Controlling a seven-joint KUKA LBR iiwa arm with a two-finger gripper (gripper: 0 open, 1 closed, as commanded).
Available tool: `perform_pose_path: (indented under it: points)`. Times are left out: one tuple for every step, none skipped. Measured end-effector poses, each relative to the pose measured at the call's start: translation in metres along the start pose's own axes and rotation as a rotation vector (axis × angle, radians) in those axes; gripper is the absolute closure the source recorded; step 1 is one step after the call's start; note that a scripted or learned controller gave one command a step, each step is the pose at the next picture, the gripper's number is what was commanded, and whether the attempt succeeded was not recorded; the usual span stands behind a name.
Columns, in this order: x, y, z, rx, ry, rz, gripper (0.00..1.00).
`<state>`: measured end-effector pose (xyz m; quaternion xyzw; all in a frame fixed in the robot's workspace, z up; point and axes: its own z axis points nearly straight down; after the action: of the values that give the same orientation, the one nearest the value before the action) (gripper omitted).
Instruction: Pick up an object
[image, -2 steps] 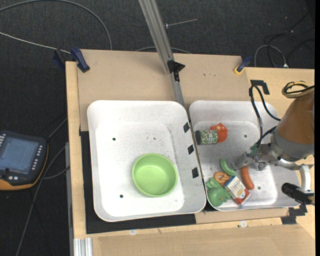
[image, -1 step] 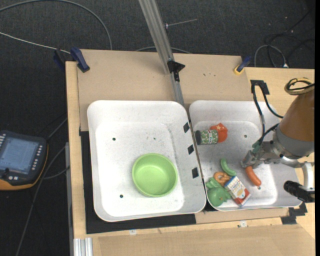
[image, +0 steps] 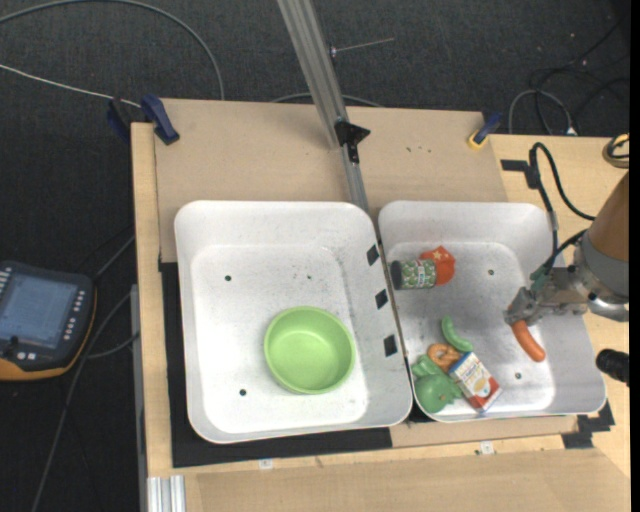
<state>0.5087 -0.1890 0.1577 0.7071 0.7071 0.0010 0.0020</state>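
Green bowl (image: 309, 349): in the left bin (image: 200, 240), well to the gripper's left; not the nearest candidate.
Small bottle (image: 422, 270): lying on its side in the right bin (image: 470, 215), up and to the left of the gripper.
Juice carton (image: 473, 380): below and to the left of the gripper, crowded against green pieces; awkward to isolate.
Gripper (image: 524, 310): low over the right bin floor; how wide it stands cannot be told.
Orange carrot (image: 530, 340): just below the gripper, apparently touching; likely target. Straddle its short axis, descend fully, then close.
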Motion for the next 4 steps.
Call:
perform_pose_path:
  points:
    - [0.005, 0.004, -0.061, -0.001, 0.000, -0.001, 1.00]
    - [0.005, 0.005, -0.070, 0.003, 0.001, 0.000, 1.00]
    - [0.055, 0.015, -0.061, 0.004, 0.002, -0.004, 1.00]
    - [0.107, 0.027, -0.054, 0.004, 0.003, -0.005, 1.00]
